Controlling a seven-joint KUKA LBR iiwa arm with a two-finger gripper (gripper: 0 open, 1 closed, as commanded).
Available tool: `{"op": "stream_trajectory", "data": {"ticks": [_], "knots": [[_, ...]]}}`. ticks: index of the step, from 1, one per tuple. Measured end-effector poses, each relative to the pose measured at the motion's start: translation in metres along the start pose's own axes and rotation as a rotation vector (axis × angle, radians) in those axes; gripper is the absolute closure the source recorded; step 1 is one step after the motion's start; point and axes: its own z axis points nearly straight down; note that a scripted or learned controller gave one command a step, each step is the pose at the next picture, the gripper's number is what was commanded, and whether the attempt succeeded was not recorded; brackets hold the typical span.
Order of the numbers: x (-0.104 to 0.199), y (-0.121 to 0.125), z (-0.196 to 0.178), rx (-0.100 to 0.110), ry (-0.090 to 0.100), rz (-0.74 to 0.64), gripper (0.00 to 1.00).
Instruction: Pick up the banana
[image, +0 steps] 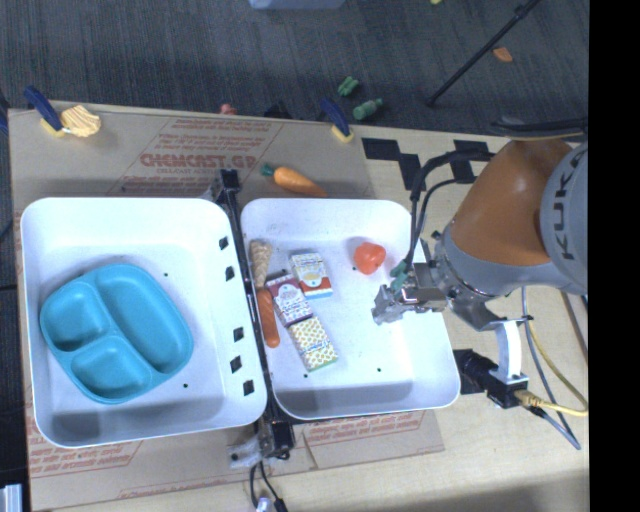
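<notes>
The hand (387, 304) hangs over the right bin (400, 395); spread or pressed together, I cannot tell. A pale tan stick (260, 260) lies by its left wall.

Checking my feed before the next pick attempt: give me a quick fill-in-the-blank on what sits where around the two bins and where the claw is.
1. The blue divided plastic plate has ___ compartments.
2. That plate lies in the shallow white bin on the view's ___ side.
3. The orange toy carrot with a green top lies ___ both bins, on the cardboard.
4. The claw hangs over the white bin on the view's ___ side.
Missing words: three; left; outside; right.
</notes>
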Motion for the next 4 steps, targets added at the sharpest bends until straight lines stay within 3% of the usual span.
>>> {"op": "stream_trajectory", "data": {"ticks": [1, 2, 3, 4], "knots": [[0.046, 0.003, 0.147, -0.014, -0.001, 0.068, 0.0], [0.101, 0.097, 0.051, -0.003, 0.0, 0.193, 0.0], [0.022, 0.055, 0.05, 0.0, -0.001, 0.158, 0.0], [0.105, -0.002, 0.052, 0.001, 0.0, -0.121, 0.0]]}}
